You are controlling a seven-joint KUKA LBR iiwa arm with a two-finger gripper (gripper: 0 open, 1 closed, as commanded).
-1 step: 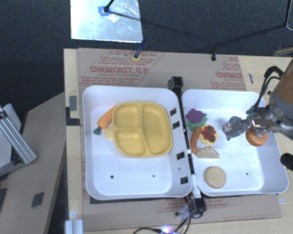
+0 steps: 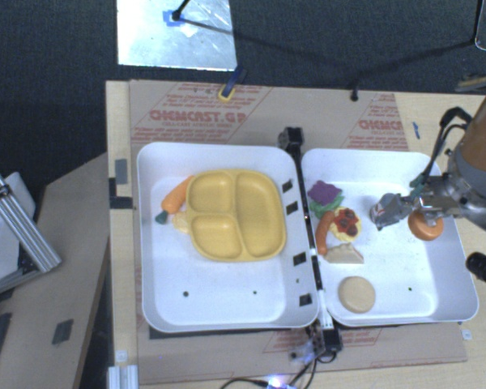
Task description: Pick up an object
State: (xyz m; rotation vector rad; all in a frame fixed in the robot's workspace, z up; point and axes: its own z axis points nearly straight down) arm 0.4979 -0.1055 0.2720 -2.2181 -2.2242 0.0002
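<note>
My gripper (image 2: 386, 211) hangs over the right bin (image 2: 389, 164), about at its middle, with the arm coming in from the right. Just left of it lie a pizza slice (image 2: 345, 224), an orange sausage-like piece (image 2: 322, 230), a purple toy (image 2: 324, 193) and a pale wedge (image 2: 345, 254). A round tan bun (image 2: 357, 293) rests nearer the front wall. An orange round piece (image 2: 426, 227) sits right behind the gripper, partly under the wrist. I see nothing held by the gripper.
The left bin (image 2: 158, 282) bears a yellow divided plate (image 2: 229, 215) with a toy carrot (image 2: 176, 195) at its left edge. A black hinge strip (image 2: 301, 217) runs between the bins. A metal sheet (image 2: 176, 21) lies beyond the bench.
</note>
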